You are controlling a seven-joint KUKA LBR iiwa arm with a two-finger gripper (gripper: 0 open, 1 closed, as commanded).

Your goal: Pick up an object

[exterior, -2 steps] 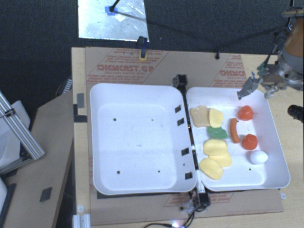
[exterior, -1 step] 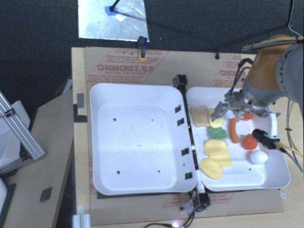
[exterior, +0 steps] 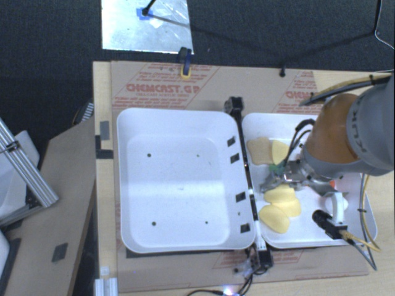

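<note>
Whether the jaws are spread cannot be told; the gripper point(exterior: 276, 180) is seen low in the right bin point(exterior: 321, 238), just above two yellow pieces point(exterior: 279, 207) lying immediately below and toward the front.

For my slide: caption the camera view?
KUKA arm's gripper lowered among yellow objects in the right bin; left bin alongside.

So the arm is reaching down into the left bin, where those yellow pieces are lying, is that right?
Not quite: it is the right bin, not the left one. The camera view shows the arm reaching down into the right bin, where the yellow pieces are lying.
</note>
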